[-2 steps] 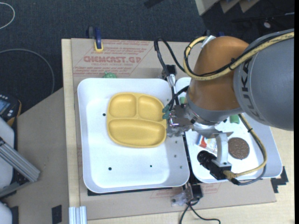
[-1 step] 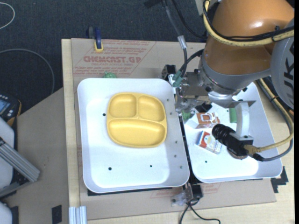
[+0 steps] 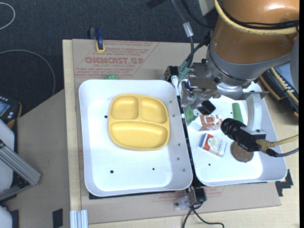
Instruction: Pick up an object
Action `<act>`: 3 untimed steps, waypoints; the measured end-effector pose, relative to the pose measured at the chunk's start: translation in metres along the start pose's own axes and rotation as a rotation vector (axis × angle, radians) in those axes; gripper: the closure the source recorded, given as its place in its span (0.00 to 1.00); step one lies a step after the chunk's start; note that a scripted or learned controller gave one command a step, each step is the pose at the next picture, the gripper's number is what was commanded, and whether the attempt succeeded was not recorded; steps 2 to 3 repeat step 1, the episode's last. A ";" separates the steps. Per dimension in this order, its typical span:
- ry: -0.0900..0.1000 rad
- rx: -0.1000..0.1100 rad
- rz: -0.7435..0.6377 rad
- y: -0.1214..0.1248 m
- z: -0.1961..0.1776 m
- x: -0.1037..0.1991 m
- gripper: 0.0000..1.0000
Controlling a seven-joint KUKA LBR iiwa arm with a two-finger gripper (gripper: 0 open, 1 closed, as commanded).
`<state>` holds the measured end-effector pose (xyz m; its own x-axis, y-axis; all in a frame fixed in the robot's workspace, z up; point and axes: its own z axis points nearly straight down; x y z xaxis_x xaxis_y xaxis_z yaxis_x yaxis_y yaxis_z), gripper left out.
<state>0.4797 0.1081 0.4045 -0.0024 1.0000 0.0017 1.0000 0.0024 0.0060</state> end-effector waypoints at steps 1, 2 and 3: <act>-0.002 0.006 0.004 0.000 0.001 -0.011 1.00; -0.002 0.006 0.004 0.000 0.001 -0.011 1.00; -0.002 0.006 0.004 0.000 0.001 -0.011 1.00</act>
